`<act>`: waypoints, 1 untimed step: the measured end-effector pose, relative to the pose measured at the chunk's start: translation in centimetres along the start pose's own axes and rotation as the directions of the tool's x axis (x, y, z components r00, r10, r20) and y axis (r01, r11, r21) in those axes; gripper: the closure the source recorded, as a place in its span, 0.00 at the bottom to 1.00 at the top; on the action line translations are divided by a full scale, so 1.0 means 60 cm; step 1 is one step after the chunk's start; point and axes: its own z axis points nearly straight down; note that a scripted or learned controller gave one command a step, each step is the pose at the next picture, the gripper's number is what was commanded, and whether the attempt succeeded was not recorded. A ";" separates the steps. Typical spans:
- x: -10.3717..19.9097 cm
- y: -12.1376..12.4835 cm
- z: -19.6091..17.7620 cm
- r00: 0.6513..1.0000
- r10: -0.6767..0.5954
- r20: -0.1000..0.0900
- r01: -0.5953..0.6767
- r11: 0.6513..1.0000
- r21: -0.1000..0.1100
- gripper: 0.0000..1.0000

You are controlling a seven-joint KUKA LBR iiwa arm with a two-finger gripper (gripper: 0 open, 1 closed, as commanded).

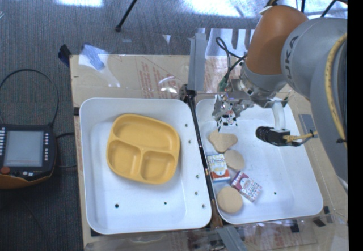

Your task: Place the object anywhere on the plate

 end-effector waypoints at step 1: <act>0.085 -0.067 0.000 1.000 0.006 -0.002 -0.006 1.000 -0.001 1.00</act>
